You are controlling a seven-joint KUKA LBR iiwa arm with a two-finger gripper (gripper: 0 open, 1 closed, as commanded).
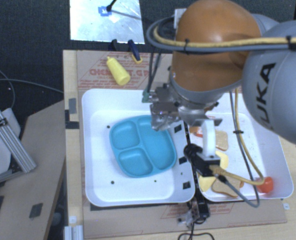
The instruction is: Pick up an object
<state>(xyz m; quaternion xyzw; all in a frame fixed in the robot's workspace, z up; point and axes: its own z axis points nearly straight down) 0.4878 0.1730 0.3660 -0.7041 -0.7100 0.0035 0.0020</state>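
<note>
Hand (161, 120) low over blue tray (140, 151) top edge, fingers unclear.

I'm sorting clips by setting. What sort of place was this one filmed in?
Most likely a robotics lab test bench: a KUKA arm reaches over two white bins taped onto cardboard, holding a blue divided plate and toy food, with loose cables around.
</note>
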